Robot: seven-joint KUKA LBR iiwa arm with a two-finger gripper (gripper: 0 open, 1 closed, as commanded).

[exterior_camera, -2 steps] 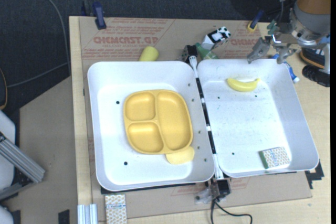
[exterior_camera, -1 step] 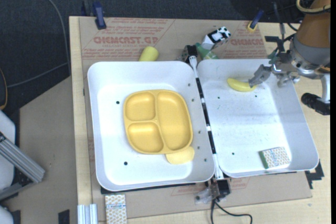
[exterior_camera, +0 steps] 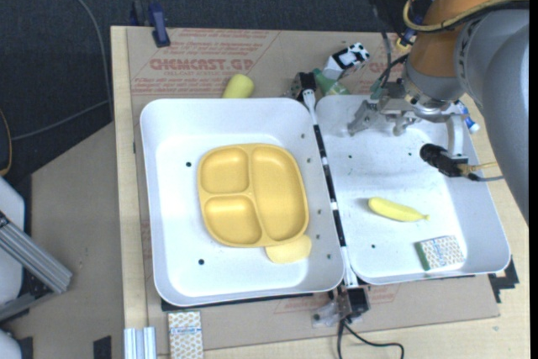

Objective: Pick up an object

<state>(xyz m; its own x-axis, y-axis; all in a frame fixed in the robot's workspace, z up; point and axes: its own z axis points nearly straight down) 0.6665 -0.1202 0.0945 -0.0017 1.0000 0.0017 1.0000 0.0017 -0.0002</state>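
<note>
In the right bin (exterior_camera: pixel 471 214) a small yellow banana (exterior_camera: pixel 397 210) lies near the middle, and a green-and-white patterned block (exterior_camera: pixel 440 252) sits at the front right corner. The left bin (exterior_camera: pixel 168 181) holds a yellow divided plate (exterior_camera: pixel 252 193) with a pale yellow piece (exterior_camera: pixel 288 250) poking out from under its front edge. My gripper (exterior_camera: pixel 381 120) hangs over the back left part of the right bin, well behind the banana. It is open, its grey fingers (exterior_camera: pixel 360 120) spread with nothing between them.
Behind the bins on the cardboard lie a yellow object (exterior_camera: pixel 239 86), a blue clamp (exterior_camera: pixel 157 25) and a cluster of green, white and black items (exterior_camera: pixel 336 73). The arm's orange band (exterior_camera: pixel 445 29) looms over the right bin's back edge.
</note>
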